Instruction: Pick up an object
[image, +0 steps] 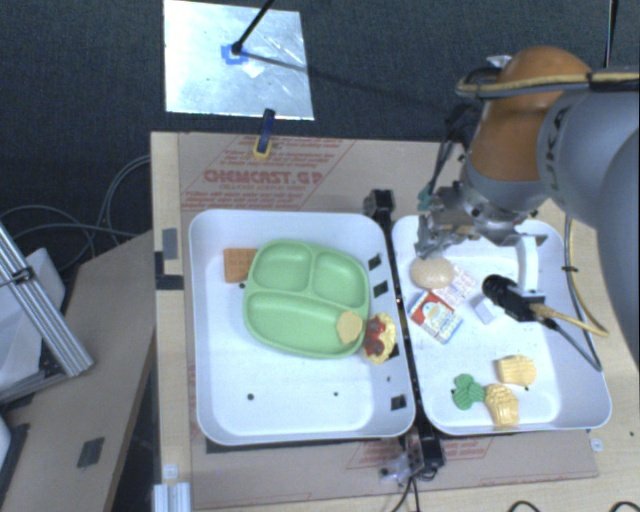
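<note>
Pincer (437, 240) hovers over one beige lump (432, 272), apart from two ridged yellow toys (515, 370).

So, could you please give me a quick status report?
Gripper low over right bin, nothing seen held. Bun right by it. Carton beside bun.

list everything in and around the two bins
left bin: 1, white, left side of bench
right bin: 1, white, beside it
divided plate: 1, green, left bin
square cracker: 1, orange-tan, at plate's left edge
red-yellow piece: 1, left bin, right of plate
oval piece: 1, beige, right bin
small box: 1, red-white, near side of oval
green piece: 1, right bin, near edge
yellow pieces: 2, beside green piece
arm: 1, grey, orange band
gripper: 1, above oval piece
</note>
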